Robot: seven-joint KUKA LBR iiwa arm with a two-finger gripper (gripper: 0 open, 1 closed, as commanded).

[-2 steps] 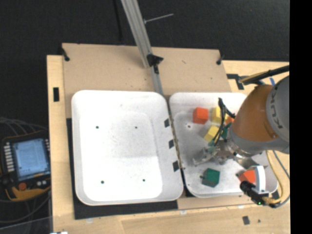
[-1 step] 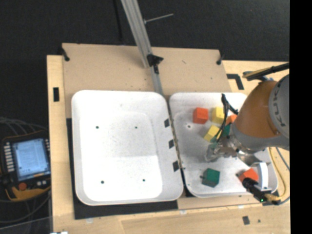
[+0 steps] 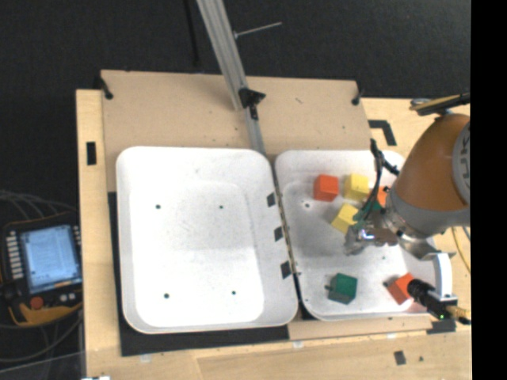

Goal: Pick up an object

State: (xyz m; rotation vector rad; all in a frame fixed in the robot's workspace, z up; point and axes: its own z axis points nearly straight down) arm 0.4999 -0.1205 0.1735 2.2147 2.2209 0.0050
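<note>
Pincer beside yellow block

No text, label or number can be read; the lit screen of the handheld pad seems to carry lines, too blurred to make out.

Camera view, single and fixed: set high above the pale wooden bench, looking down at a slant, far enough back to take in both shallow white plastic bins, left bin and right bin, together with the dark floor around the bench. A slim grey metal pole rises from the bench's far edge toward the lens, leaning to the upper left. The grey arm with its orange band enters from the frame's right, and a small handheld screen unit sits at the left edge.
</note>
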